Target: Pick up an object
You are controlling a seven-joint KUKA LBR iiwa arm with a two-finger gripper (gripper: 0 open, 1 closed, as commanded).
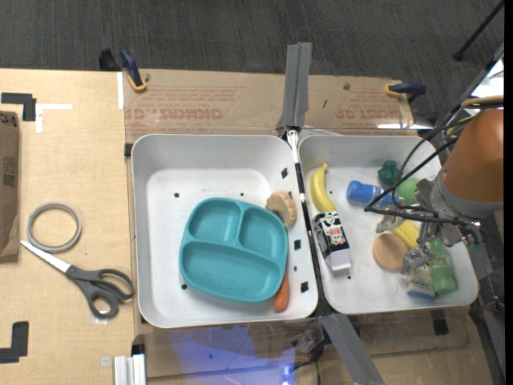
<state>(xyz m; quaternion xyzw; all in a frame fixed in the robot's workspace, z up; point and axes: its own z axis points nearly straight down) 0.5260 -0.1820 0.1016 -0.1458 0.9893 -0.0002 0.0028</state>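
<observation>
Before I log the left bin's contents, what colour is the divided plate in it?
Teal, plain with no pattern; the divided plate shows best in the camera view.

Glossy plastic bins (pixel 152 215), matt teal tray (pixel 232 251)

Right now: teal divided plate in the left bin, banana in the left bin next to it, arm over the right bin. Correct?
Not quite. The banana lies in the right bin, near its left wall, as the camera view shows. The teal divided plate is in the left bin, and the arm is over the right bin.
</observation>
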